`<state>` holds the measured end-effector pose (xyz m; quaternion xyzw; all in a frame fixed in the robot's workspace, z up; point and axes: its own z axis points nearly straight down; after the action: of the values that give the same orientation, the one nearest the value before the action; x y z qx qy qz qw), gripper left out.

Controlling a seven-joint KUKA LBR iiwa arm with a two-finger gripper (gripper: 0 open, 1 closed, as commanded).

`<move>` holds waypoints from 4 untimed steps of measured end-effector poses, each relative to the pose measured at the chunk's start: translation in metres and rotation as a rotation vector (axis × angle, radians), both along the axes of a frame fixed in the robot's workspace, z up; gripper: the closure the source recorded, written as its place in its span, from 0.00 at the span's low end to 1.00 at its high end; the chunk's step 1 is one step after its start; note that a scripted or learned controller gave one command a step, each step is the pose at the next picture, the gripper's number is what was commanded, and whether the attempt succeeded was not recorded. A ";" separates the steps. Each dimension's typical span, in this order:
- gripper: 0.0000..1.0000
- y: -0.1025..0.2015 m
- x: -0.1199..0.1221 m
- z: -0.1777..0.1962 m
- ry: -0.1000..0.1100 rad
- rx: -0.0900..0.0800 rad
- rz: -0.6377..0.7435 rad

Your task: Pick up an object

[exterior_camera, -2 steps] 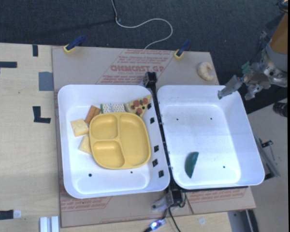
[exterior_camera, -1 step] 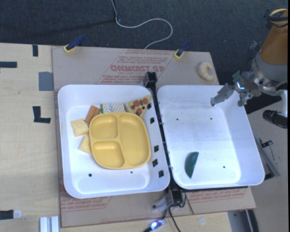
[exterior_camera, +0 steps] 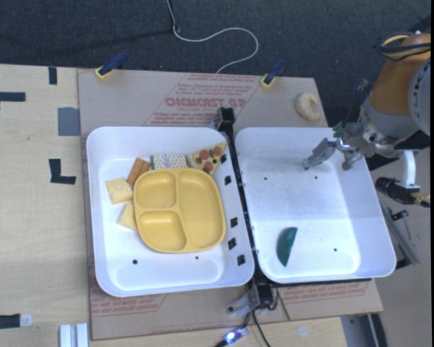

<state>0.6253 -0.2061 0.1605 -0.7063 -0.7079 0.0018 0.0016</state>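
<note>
Now | gripper spread wide, nothing held | green piece in right bin: prob light, thin, flat; pinch across narrow width

right bin mostly bare — only a green piece near front

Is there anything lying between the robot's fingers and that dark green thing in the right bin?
No. In the camera view, only bare white bin floor lies between the gripper and the green object.
</note>
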 end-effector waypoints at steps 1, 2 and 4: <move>0.00 -0.003 -0.002 -0.045 0.001 0.000 0.000; 0.00 -0.002 -0.002 -0.078 -0.003 -0.001 0.001; 1.00 0.003 0.002 -0.003 -0.008 0.000 0.000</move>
<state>0.6269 -0.2027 0.1579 -0.7064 -0.7078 -0.0010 -0.0014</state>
